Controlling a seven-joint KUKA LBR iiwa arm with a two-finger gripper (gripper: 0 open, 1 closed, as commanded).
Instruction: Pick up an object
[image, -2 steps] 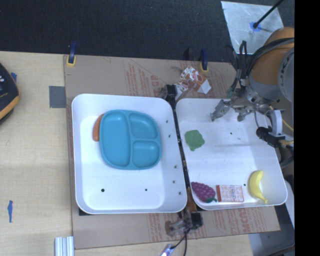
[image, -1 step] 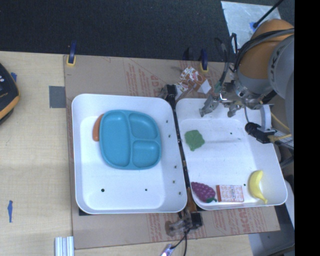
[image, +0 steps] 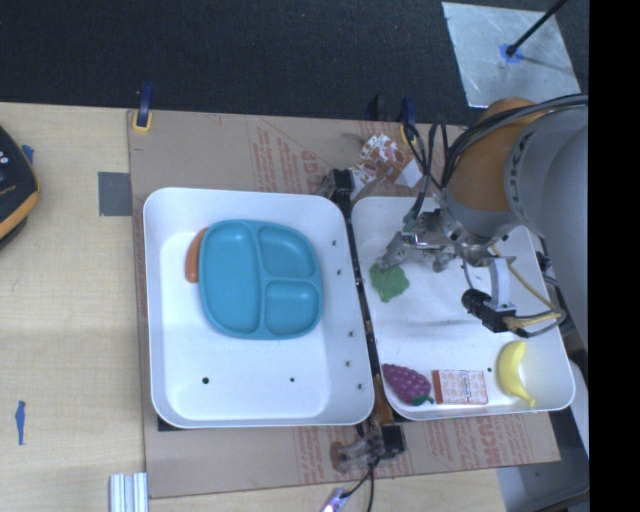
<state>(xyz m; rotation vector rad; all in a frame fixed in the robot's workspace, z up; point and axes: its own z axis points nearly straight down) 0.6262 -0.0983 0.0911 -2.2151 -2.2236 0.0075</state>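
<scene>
Camera view, lower right of the frame: a bunch of purple grapes (image: 406, 382), a small red-and-white packet (image: 461, 387) and a yellow banana (image: 514, 372) line the near edge of the right bin (image: 440, 312), all well apart from the arm. Mid-frame, a green leafy toy (image: 390, 281) lies near that bin's left wall, the likeliest object for the pick. Just above and to its right hangs the gripper (image: 425, 245), metal fingers pointing left and down toward the leaf; they appear slightly parted with nothing between them, though glare and cabling blur the tips. Left of centre, the left bin (image: 180, 390) carries a blue divided plate (image: 262, 278) with an orange piece (image: 191, 257) tucked against its left rim. Upper right, the grey arm (image: 530, 160) and its orange band loom over the bin's far corner. Risk, by this reading: the leaf is flat and soft, so fingers descending off-centre could close on air or shove it against the bin wall, and loose cables (image: 505, 305) near the wrist could snag.
</scene>
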